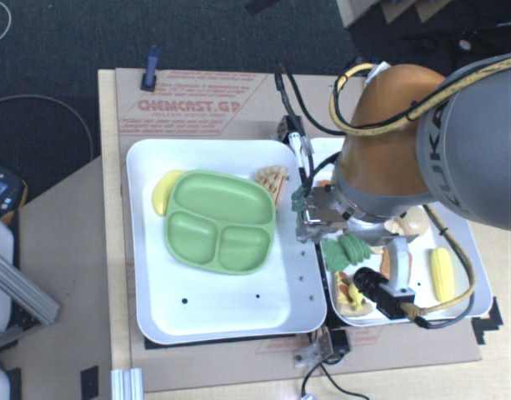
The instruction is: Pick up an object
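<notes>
Blue-grey carpet (pixel 113 23) lies around a tan bench (pixel 72 248) whose top is covered by a brown sheet printed in red letters (pixel 188 107). A small blue clip (pixel 150 69) sits at the sheet's far edge.

The grey arm (pixel 472 140) comes in from the right and covers much of the right bin (pixel 476 282). Its orange band (pixel 397 132) stands above the wrist. The wrist points down over the wall where the two bins meet, with the gripper (pixel 312 217) low at that divide, just beside the near right corner of the green tray. The wrist hides it from above, so I cannot tell whether it is open or closed, and nothing can be seen held in it.

The left bin (pixel 213 315) holds a green tray with three compartments (pixel 217 219), lying flat in the bin's far half. A yellow banana-shaped piece (pixel 162 192) pokes out from under the tray's left edge, touching it. A tan waffle-patterned piece (pixel 272 180) lies at the tray's far right corner, near the bin wall.

In the right bin, a yellow corn cob (pixel 442 273) lies near the right wall, well apart from the gripper. A green leafy piece (pixel 348 250) sits just below the wrist, with an orange stick (pixel 385 263) beside it. A pale lump (pixel 409 222) is partly hidden under the arm
</notes>
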`<state>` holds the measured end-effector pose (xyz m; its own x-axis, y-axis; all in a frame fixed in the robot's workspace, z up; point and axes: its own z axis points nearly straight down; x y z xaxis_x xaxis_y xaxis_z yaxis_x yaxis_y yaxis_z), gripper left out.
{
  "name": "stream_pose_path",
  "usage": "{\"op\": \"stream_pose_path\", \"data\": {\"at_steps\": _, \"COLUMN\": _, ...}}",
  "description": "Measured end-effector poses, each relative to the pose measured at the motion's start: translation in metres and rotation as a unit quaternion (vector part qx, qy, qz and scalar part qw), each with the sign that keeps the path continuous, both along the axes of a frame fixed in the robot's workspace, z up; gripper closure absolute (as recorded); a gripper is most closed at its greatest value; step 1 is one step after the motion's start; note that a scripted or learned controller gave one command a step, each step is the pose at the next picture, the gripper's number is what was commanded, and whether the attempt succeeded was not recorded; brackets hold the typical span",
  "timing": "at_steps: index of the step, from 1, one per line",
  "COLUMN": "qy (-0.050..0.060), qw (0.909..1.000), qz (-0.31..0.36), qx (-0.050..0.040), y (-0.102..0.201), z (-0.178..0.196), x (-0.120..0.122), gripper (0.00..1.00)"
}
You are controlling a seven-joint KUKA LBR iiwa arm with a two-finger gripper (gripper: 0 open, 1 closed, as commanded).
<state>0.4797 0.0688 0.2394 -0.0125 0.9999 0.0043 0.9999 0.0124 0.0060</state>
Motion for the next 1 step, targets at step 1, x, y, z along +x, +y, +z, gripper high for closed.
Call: {"op": "stream_pose_path", "data": {"at_steps": 1, "qy": -0.004, "qw": 1.0000, "qz": -0.003, "qx": 0.0003, "y": 0.0280, "z": 0.1197, "x": 0.0011, "gripper": 1.00}}
